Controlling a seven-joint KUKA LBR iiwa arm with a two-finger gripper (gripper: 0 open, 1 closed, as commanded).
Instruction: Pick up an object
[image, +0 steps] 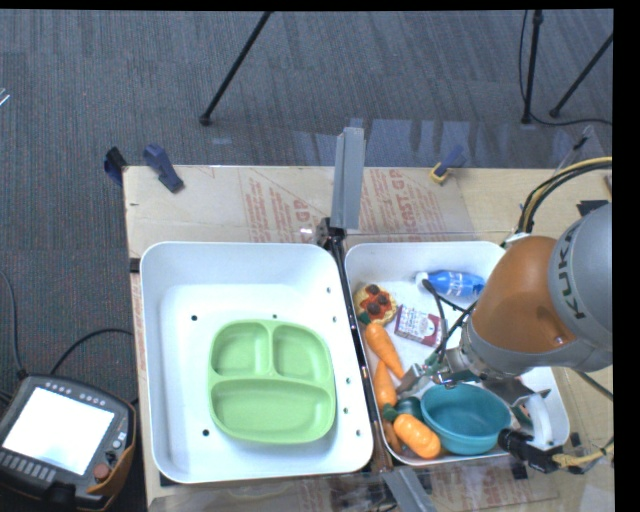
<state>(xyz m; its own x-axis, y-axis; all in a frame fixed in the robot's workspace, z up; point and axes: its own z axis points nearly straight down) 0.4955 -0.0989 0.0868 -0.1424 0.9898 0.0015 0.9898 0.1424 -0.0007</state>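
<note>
From my remote seat I judge the pincer (432, 377) hangs low over the right white bin (470, 250) to reach the long orange plastic carrot (382, 345) beside the teal bowl (463, 417), though I cannot tell its grip.

Arm (530, 300) over cluttered right bin (400, 250)

Carrots (383, 346), teal bowl (463, 417) and packets crowd the right bin (420, 250).
</note>
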